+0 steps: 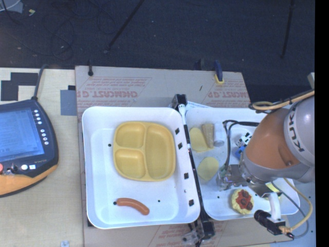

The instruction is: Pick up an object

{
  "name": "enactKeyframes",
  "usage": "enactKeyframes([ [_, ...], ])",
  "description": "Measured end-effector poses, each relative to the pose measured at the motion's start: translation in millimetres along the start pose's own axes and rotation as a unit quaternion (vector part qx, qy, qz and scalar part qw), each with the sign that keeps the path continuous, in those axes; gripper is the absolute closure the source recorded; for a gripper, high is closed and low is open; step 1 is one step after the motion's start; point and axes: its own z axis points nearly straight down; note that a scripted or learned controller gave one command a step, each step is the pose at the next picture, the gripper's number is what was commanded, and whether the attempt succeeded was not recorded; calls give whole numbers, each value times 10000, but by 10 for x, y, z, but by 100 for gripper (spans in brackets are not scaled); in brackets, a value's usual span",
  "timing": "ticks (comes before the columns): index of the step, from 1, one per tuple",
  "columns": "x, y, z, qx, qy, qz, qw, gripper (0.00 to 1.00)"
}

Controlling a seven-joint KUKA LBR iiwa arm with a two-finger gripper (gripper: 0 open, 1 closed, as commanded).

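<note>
Hand (227, 176) low in right bin (293, 210), grip state unclear. Nearest yellow piece (208, 167) looks light, smooth, rounded: pinch across its middle.

Grey arm (303, 133), orange band

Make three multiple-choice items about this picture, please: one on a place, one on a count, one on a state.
1. Where does the sausage lie?
A. In the left bin
B. On the yellow plate
C. In the right bin

2. How many compartments does the yellow plate have?
A. Two
B. Three
C. Five

3. How is the toy pizza placed?
A. Flat on the floor of the right bin
B. Stacked on the yellow plate
C. Hanging outside the bin

Answers: 1 A, it lies near that bin's front edge; 2 B, ridges divide it in three; 3 A, it rests below the arm.
</note>
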Motion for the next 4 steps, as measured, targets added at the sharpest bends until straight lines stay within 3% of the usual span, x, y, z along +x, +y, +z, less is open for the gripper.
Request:
enactKeyframes([
  [1,-3,-2,1,0,0,14,10000,0],
  [2,-540,182,111,30,-9,-13,10000,0],
  [3,-143,790,119,-3,-42,-35,10000,0],
  [4,-246,1329,136,69,-33,-10,10000,0],
])
